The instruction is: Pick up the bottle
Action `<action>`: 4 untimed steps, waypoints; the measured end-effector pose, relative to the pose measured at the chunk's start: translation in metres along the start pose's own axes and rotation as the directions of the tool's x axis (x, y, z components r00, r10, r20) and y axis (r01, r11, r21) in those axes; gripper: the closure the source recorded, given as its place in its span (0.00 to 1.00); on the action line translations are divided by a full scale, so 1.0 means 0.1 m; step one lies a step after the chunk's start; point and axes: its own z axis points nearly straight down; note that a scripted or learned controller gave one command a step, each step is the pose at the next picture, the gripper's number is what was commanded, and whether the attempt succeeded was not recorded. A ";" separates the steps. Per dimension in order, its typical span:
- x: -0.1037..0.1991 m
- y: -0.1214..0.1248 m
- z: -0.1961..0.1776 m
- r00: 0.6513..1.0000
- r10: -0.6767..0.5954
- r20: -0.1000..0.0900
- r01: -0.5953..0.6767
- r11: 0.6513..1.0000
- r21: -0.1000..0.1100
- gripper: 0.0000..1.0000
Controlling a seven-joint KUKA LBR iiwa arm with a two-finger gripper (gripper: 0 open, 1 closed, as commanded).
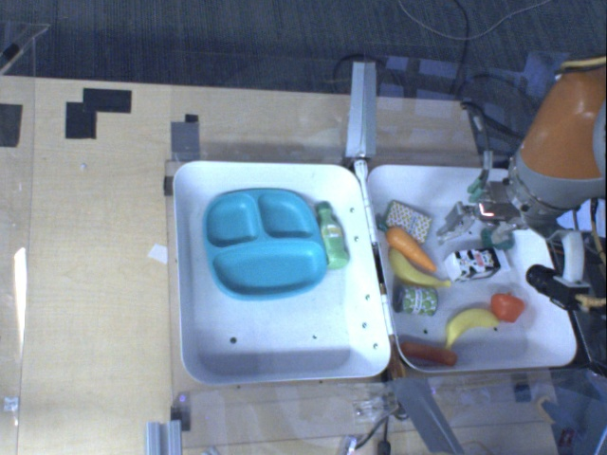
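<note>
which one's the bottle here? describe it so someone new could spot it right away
Start at the left bin, the one that holds the blue divided tray. The bottle lies on its side against that tray's right edge, close to the wall between the two bins. It is small, translucent pale green, and it is the only other item in that bin; the fruit and packets all sit in the right bin.

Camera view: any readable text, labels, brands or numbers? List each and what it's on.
None can be read.
Bottle: pale label, print too small to read.
Black-and-white carton: markings blurred, no words legible.
Patterned packet: a dotted pattern, no text made out.
Small green can: label blurred.
Black shapes on the bench: plain blocks, not letters.
</note>
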 end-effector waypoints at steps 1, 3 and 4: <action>-0.67 -0.45 0.84 0.986 0.165 0.000 -0.165 0.986 0.001 0.00; -0.60 -0.03 -0.68 0.992 0.124 0.002 -0.124 0.992 -0.003 1.00; -0.48 0.73 -1.18 0.984 0.176 0.002 -0.176 0.984 -0.003 1.00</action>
